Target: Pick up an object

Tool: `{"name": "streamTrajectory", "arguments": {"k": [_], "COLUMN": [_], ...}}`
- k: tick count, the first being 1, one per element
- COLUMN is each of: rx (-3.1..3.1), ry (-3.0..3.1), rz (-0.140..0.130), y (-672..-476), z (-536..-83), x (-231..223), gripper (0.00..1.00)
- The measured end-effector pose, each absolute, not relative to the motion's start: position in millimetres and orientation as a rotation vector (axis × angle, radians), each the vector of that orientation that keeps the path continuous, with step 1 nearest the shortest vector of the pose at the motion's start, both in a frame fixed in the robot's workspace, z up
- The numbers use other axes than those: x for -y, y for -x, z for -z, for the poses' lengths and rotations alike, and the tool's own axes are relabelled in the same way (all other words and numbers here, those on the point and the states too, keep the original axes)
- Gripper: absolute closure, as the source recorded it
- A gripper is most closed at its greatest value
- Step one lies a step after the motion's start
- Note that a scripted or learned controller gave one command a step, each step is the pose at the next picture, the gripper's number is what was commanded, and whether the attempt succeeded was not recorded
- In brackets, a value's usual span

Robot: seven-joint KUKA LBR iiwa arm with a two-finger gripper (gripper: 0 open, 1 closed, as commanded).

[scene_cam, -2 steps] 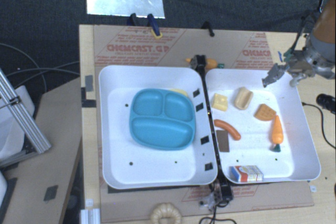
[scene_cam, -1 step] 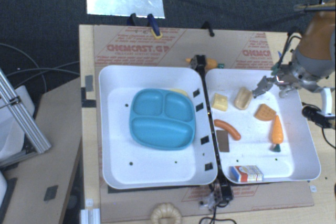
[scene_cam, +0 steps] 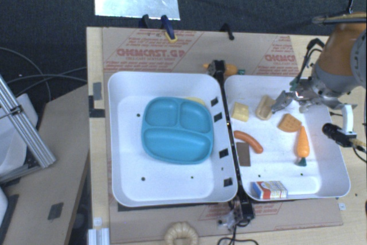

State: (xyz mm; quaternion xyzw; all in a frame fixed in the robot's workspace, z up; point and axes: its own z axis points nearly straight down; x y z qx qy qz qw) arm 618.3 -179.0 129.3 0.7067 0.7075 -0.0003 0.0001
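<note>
The right bin (scene_cam: pixel 330 181) holds several toy foods: a pale yellow cheese block (scene_cam: pixel 239 112), a tan bread piece (scene_cam: pixel 265 106), an orange waffle piece (scene_cam: pixel 289 122), a carrot (scene_cam: pixel 302 143), a red sausage (scene_cam: pixel 248 142), a brown bar (scene_cam: pixel 243 154) and a small printed box (scene_cam: pixel 269 189). My gripper (scene_cam: pixel 297 101) hangs over the bin's far part, just above the waffle piece and right of the bread piece. Its fingers are spread open with nothing between them.
The left bin (scene_cam: pixel 126 181) bears a blue divided plate (scene_cam: pixel 176 129), with a yellow piece (scene_cam: pixel 198 101) peeking out at its far edge. A yellow object (scene_cam: pixel 230 70) lies behind the bins. A tan ring (scene_cam: pixel 182 233) sits at the bench's front edge.
</note>
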Motion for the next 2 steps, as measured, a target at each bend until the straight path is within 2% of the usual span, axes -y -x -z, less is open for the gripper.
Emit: {"name": "streamTrajectory", "arguments": {"k": [1, 2], "rx": [-2.217, -2.215], "ry": [-2.218, -2.210], "rz": [-0.006, -0.017], "y": [-620.7, -624.4], "z": [-86, -102], "x": [179, 178], "gripper": [0.00, 1.00]}}
